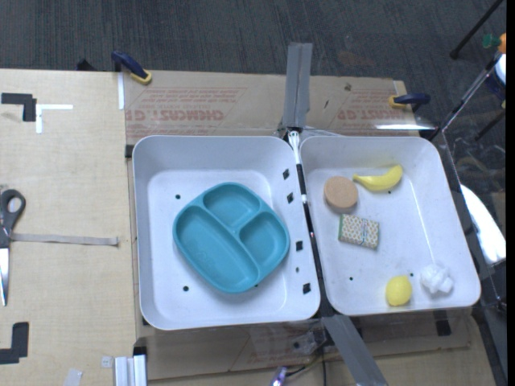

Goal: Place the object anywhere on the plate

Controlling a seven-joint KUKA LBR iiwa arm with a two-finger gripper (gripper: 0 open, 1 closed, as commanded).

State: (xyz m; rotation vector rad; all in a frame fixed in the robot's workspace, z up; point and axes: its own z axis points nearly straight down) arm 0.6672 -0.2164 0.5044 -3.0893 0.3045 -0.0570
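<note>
Blue plate in the left bin, five small things in the right bin

You look down at a slant on two shallow white bins set side by side on a pale wooden bench [64, 183]. The left bin [161, 155] holds one thing: a teal plate [231, 237] with three compartments, lying flat and turned a little, near the bin's middle. Nothing rests on the plate.

The right bin [426, 215] holds every loose thing that could be the task's object, and you cannot tell which of them it is. A yellow banana [380, 179] lies near the far wall, curving upward at its right end. Just beside it, to its left, sits a round tan disc [341, 193]; the two look close enough to touch, though that is not certain. Below the disc lies a small patterned block [359, 232], slightly tilted and apart from the rest. Near the front wall sits a lemon [398, 290], and just to its right a crumpled white wad [436, 279], close to the bin's front right corner. All five are well apart from the plate, with both bins' inner walls between.

Behind the bins a sheet of cardboard [201, 107] lies flat, with a clamp [131, 66] at its left corner and another [409, 100] at its right. A grey bar [298, 83] runs from the far edge to the seam where the bins meet. At the bench's left edge lie scissors [8, 223]
</note>
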